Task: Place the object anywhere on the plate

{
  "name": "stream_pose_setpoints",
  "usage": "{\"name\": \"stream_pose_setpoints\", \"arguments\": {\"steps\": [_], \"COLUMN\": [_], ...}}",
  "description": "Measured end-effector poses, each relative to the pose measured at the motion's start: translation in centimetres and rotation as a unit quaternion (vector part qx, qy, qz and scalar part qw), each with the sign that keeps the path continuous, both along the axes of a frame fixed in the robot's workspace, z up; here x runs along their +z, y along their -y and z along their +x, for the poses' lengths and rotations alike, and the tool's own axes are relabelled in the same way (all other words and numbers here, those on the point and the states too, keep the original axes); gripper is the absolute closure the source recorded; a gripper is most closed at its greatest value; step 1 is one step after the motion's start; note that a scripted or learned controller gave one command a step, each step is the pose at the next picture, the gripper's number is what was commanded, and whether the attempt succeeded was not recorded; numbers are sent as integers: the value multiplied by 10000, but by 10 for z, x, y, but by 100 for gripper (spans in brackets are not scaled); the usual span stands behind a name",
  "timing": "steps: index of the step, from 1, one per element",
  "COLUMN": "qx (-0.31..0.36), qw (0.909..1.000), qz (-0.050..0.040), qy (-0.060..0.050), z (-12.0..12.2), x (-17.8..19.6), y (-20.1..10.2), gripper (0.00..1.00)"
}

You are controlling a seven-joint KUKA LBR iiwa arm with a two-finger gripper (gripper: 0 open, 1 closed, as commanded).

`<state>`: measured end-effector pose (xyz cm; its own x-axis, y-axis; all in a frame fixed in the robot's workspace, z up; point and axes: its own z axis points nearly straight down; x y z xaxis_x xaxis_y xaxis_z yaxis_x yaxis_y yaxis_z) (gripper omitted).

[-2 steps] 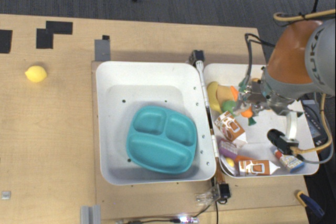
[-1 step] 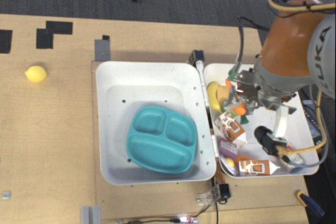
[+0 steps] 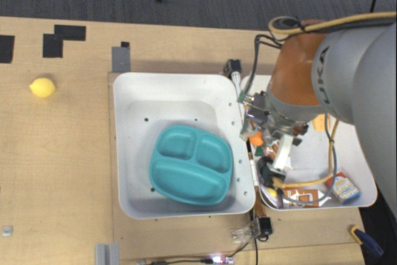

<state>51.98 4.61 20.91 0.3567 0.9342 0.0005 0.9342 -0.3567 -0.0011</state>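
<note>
Well, the gripper (image 3: 273,149) sits low in the right bin (image 3: 310,161), tucked into the corner nearest the left bin (image 3: 173,80). That placement makes sense: this is where the clutter lies, so the object to be carried must come from here. Which piece is the object I cannot say for sure; a small orange piece (image 3: 257,141) lies just beside the gripper against the bin wall and looks the likeliest. Whether the gripper is clenched or released I cannot tell, since the wrist covers it from above, and nothing is plainly seen in its grasp. So I judge this to be the picking stage, with nothing carried across yet.

Over in the left bin, the teal plate (image 3: 192,164) lies flat, turned a little askew, its three compartments all bare. It sits toward the side nearest the right bin, an easy reach for the arm (image 3: 353,77).

Around the gripper, a brown packet (image 3: 304,197) lies along the near edge of the right bin, with a blue-and-orange box (image 3: 344,189) beside it toward the corner. It's a crowded corner, and neighbours could get nudged or pinched along with the target. The two bin rims between pick and plate stand in the way, so a lift is needed before crossing. Out on the bench (image 3: 56,164), a lemon (image 3: 42,88) sits well apart, no part of this.
</note>
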Motion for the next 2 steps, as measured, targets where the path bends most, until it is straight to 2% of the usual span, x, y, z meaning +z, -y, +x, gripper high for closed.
{"name": "stream_pose_setpoints", "arguments": {"steps": [1,2], "qx": [-559,57], "qw": [9984,10000], "qz": [2,2], "qy": [6,-6], "z": [-4,-21], "x": [38,1], "y": [-61,-159], "gripper": [100,100]}}
